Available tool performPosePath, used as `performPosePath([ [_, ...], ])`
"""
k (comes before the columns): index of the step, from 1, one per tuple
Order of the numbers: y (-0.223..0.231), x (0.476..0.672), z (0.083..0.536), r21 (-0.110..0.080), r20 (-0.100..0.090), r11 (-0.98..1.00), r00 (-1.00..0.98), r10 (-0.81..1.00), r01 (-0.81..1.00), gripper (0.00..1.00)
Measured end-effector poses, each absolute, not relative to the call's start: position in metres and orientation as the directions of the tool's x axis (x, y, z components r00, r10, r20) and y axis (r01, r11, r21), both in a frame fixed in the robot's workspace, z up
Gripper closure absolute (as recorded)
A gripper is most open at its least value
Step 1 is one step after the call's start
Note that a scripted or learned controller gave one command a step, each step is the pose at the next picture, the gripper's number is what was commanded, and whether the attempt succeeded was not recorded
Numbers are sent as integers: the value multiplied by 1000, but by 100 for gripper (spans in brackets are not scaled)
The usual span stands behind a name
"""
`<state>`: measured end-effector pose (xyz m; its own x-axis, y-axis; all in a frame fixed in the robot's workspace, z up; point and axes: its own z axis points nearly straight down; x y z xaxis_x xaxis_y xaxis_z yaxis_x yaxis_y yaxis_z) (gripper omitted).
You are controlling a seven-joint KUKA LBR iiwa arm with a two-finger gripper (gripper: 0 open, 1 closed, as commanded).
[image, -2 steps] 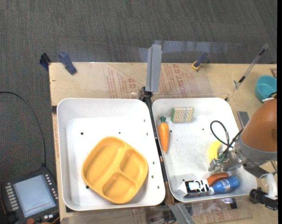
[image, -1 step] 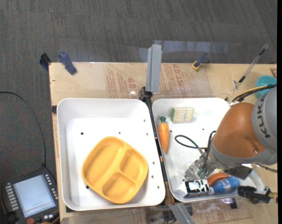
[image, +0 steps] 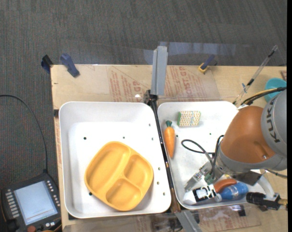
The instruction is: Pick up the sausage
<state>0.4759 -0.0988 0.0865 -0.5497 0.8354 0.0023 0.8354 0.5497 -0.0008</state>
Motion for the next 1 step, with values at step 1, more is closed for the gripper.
performPosePath([
  [1,-114,549,87,-1,1,424,-424,906,906,0],
])
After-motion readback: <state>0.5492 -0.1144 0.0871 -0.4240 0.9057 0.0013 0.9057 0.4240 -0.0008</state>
